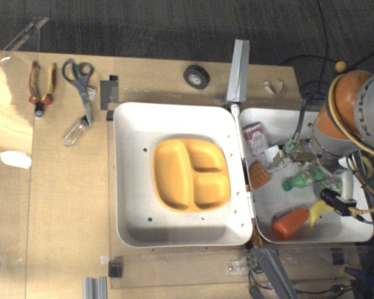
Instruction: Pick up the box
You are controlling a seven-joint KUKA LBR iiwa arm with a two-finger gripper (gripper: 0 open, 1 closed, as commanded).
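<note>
The box (255,136) is small, white and dark red, and lies in the upper left corner of the right bin (269,115), close to the divider. My gripper (297,153) hangs over the middle of that bin, to the right of the box and a little below it, apart from it. The grey arm with its orange band (348,101) comes in from the right. A small clear and green item (280,154) sits just left of the gripper, partly hidden by it.
The right bin also holds an orange packet (260,175), a green bottle (302,180), a red bottle (290,223) and a yellow piece (318,212). A yellow divided tray (191,172) lies in the left bin (134,167). Scissors (81,83), pliers (40,87) and a tape roll (196,76) lie on the bench.
</note>
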